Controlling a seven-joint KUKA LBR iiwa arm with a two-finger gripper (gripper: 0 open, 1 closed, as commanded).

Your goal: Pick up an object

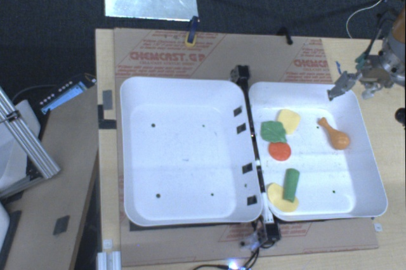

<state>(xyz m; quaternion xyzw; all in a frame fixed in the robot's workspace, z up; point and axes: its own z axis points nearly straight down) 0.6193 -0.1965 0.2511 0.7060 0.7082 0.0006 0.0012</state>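
Tool (pixel 347 83) hangs over the right bin's (pixel 368 154) far-right corner, finger state unclear; orange drumstick (pixel 334 134) lies nearby below.

Grey metal pincer (pixel 349 82) with slim fingers; orange band above the wrist; thin cable looping overhead.

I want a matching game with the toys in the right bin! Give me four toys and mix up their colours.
Toys:
1. drumstick
2. leaf
3. round disc
4. stick

Colour and place:
A. red, just below the leaf
B. green, lying on a yellow piece at the front
C. orange, alone on the right
D. green, touching a yellow piece at its right

Pairs: 1-C, 2-D, 3-A, 4-B
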